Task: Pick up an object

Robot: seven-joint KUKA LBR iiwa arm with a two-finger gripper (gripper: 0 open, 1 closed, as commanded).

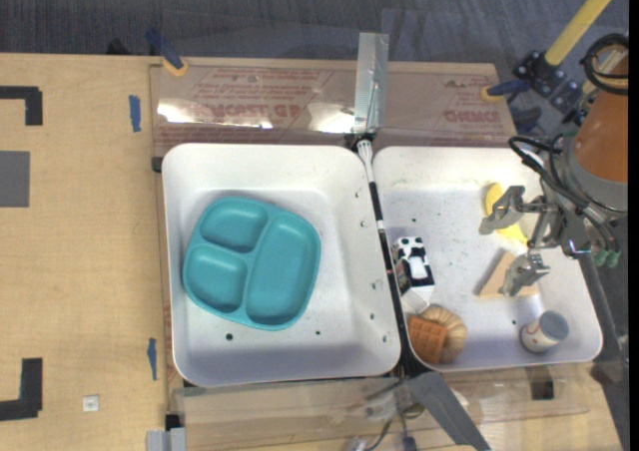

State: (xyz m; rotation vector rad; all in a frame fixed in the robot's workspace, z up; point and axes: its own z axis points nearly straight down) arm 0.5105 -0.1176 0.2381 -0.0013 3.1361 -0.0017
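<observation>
My gripper hangs over the right part of the right bin, open, with nothing between its fingers. Its upper finger overlaps a yellow object, which is partly hidden. The lower finger lies just right of a small tan wooden block. A black-and-white toy sits by the bin's left wall. A brown rounded object lies at the bin's near left corner. A small grey and tan cup-like piece rests near the front right corner.
The left bin holds a teal divided plate. A raised divider separates the two bins. The arm's orange band and cables stand over the right bin's right edge.
</observation>
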